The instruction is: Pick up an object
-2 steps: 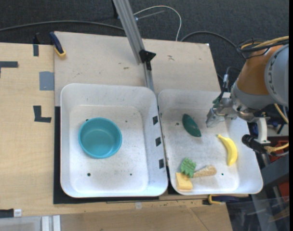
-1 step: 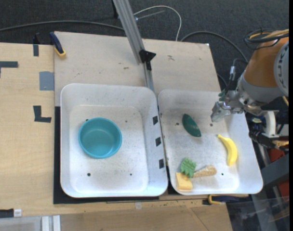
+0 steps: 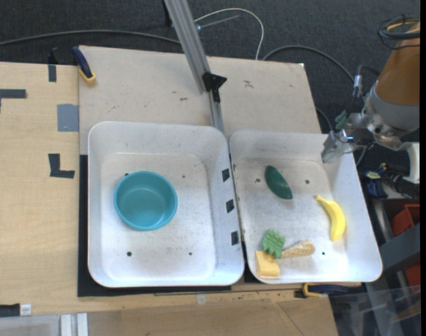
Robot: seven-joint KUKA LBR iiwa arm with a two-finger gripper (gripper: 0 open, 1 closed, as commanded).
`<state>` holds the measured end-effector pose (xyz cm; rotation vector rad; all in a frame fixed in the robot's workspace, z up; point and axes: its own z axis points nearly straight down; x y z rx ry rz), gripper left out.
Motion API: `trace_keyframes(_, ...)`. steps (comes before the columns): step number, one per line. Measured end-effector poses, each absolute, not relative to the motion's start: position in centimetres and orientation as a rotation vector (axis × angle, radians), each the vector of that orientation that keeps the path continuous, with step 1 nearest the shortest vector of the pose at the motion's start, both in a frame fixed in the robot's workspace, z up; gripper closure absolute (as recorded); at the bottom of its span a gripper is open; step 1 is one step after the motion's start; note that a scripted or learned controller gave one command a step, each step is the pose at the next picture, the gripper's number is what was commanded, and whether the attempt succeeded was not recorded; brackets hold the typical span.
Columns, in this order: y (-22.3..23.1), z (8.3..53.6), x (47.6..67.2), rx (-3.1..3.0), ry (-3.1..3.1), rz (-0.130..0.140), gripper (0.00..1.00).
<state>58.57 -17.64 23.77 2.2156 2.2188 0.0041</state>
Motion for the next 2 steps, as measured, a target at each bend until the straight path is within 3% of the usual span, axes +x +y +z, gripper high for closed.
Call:
trace_keyframes(1, -17.6, 25.8, 58.6, 2.219, 2.222, 0.001, 1.0)
trace_keyframes(2, -12.1, 24.2, 59.8, 2.216, 2.23, 0.0, 1.0)
